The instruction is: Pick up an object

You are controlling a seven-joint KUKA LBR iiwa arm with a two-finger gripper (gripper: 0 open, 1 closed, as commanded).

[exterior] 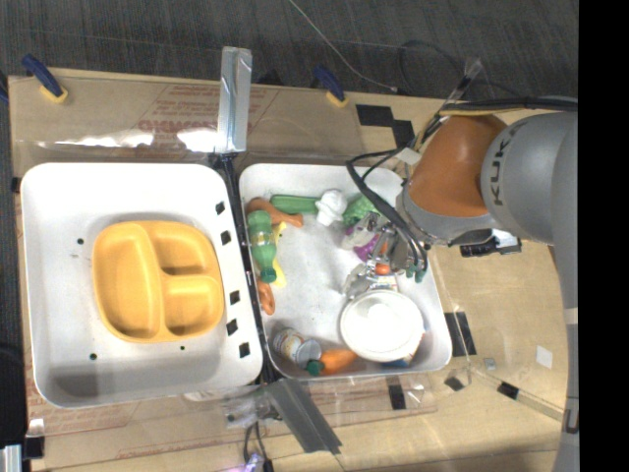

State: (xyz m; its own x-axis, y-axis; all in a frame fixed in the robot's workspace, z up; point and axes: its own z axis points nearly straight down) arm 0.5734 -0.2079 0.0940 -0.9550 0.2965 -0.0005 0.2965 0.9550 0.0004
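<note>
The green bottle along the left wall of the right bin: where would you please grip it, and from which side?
Probably across the middle of the green bottle, from straight above. It lies flat, lengthwise along the bin wall, so the fingers should close across its narrow width; the wall crowds its left side.

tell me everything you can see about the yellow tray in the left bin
The yellow tray looks like smooth moulded plastic, roughly square with rounded corners and a raised rim. Ridges split it into three compartments: one long along its left side, two smaller on the right. It lies flat and upright near the middle of the left bin, resting on its floor, apart from the walls.
</note>
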